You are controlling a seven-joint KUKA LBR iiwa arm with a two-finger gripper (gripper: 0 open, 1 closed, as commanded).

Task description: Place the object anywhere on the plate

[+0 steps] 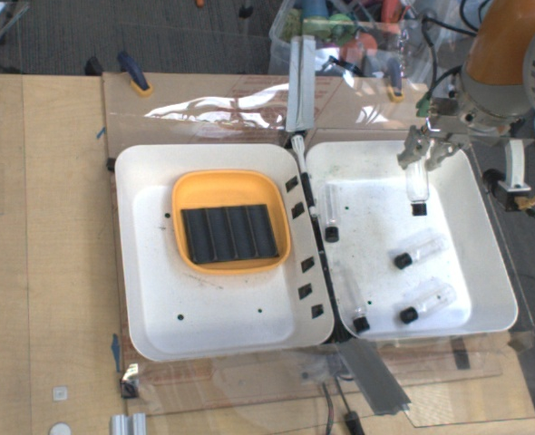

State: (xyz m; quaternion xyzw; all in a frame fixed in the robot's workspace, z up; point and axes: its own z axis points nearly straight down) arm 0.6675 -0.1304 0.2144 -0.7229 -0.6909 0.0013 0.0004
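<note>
An orange plate [231, 187] with a black ridged insert [229, 234] lies in the left bin [150, 315]. Several clear tubes with black caps lie in the right bin [485, 279]. One clear tube [417, 187] points down the image, its black cap at its lower end. Its upper end sits right under my gripper [428, 157], which hovers over the far part of the right bin. Whether the gripper has hold of this tube is unclear from this angle. Other tubes lie at the left side [329, 208] and the near right [420, 246], [429, 298].
A raised divider with black clips [306, 243] runs between the two bins. Another tube [349, 299] lies near the divider at the front. A clear box of coloured items [358, 16] stands behind the bins. The grey and orange arm [512, 34] comes in from the upper right.
</note>
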